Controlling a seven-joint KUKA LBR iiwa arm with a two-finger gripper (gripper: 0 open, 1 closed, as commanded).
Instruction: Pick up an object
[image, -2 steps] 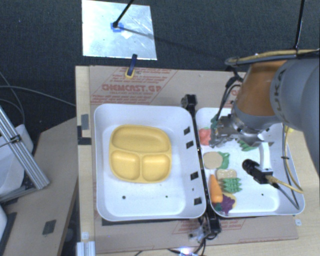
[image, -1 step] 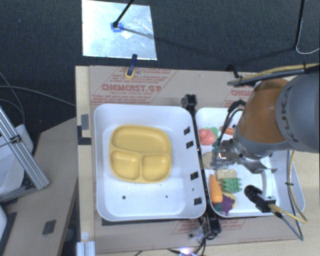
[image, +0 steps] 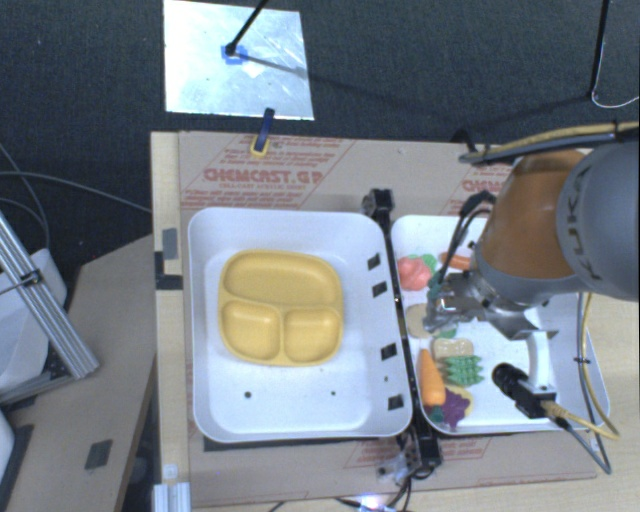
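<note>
The arm (image: 545, 235) reaches down into the right bin (image: 570, 415); whether its jaws are clenched is unclear.

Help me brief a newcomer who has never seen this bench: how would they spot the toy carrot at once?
Start at the right bin, the one under the grey arm. Along its near-left edge, beside the divider between the bins, lies the carrot. It is the one long, plain orange piece, with purple grapes just below it and a green leafy toy to its right.

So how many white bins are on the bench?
2. The left bin holds a yellow tray. The right bin holds toy food, under the arm; more food may be hidden there.
</note>
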